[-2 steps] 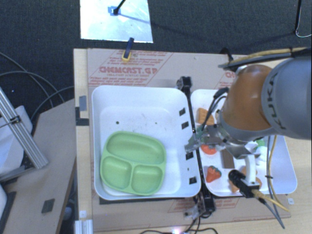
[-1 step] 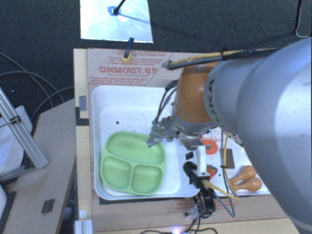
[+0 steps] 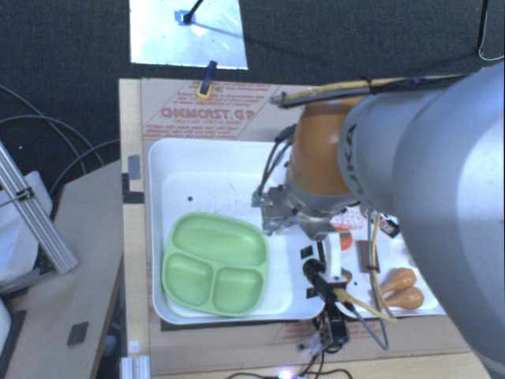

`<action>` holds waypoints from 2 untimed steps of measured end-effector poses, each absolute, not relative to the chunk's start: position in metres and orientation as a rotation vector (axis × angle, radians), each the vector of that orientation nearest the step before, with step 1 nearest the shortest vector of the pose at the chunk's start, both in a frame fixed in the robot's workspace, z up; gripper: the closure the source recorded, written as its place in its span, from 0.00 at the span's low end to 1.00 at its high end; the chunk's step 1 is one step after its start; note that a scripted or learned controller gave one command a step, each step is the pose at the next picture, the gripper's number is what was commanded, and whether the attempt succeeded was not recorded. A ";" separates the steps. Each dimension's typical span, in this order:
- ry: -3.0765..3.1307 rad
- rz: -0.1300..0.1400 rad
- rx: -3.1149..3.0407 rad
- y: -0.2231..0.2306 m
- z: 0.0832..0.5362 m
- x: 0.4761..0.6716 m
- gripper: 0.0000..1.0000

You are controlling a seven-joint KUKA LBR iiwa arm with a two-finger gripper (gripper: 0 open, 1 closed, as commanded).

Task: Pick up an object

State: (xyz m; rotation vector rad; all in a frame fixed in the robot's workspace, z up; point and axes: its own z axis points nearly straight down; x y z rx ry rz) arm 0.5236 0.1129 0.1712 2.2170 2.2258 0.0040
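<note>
A light green divided plate (image 3: 215, 263) lies in the front part of the left white bin (image 3: 197, 164). In the right bin, a tan peanut-shaped object (image 3: 399, 287) rests near the front edge. A red and white item (image 3: 344, 224) and a small brown piece (image 3: 364, 255) lie partly hidden under the arm. My gripper (image 3: 318, 229) hangs below the orange wrist band, over the divider between the two bins, just right of the plate's far corner. The arm's bulk covers most of it.
The grey arm (image 3: 426, 180) covers most of the right bin. A cardboard sheet (image 3: 207, 113) lies under the bins, with a blue and yellow tool (image 3: 207, 81) on its far edge. A shiny metal sheet (image 3: 188, 22) sits behind.
</note>
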 end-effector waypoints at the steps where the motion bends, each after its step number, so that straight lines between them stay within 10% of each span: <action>1: 2.213 0.012 2.217 0.112 0.086 0.534 1.00; 2: 2.209 0.035 2.207 0.113 0.090 0.493 1.00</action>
